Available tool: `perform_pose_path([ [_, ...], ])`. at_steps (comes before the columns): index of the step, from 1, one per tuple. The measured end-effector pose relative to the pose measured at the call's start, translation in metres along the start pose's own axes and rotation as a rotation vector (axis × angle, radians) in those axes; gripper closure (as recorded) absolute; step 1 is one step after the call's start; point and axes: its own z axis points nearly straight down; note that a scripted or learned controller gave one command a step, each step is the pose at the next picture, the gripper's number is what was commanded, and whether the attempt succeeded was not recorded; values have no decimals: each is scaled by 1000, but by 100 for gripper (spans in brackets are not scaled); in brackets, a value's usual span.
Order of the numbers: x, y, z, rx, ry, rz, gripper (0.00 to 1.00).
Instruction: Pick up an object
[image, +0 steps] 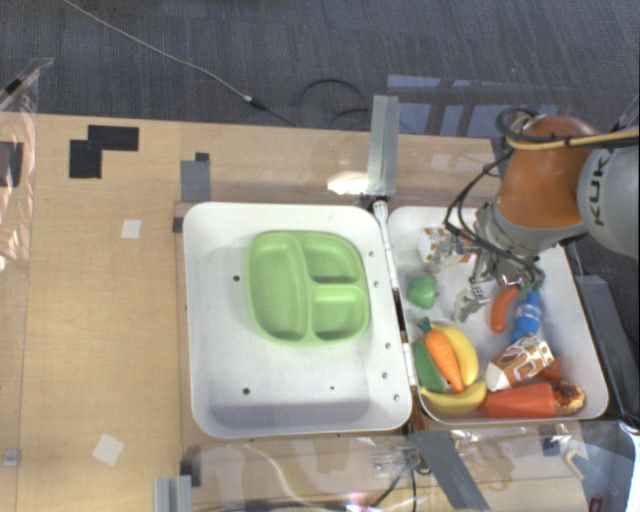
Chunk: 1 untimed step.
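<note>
where the grey arm (600, 200) reaches in from three o'clock, its orange band (540, 185) sits over the top of the right bin (592, 395), and the gripper (487, 288) hangs below it among dark cables, low over the bin's upper half. whether anything sits between its metal parts, or how they stand, i cannot tell from this slant.

just beside the gripper toward four o'clock lies a small orange piece (502, 308), tilted, and next to that, again toward three o'clock, a blue bottle (527, 314) standing on a slant. toward nine o'clock from the gripper a small green round thing (423, 291) rests near the bin's left wall. at twelve o'clock from that green piece a crumpled printed packet (440, 245) lies by the upper edge.

in the lower part of the right bin a banana (458, 385) curves around a carrot (443, 358), the two touching, with a dark green piece (429, 368) pressed against the carrot's nine o'clock side. toward three o'clock from the banana stands a small printed carton (518, 362), tilted, and below it a long red-orange thing (522, 400) lies along the bottom edge, touching a brownish item (568, 397) at its right end.

the left bin (215, 400) holds a green divided tray (305, 286) lying flat near its centre. both bins sit side by side on a wooden bench (90, 350).
</note>
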Motion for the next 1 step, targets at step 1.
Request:
perform_pose_path([
  [1, 61, -65, -1, 7, -8, 59, 0],
])
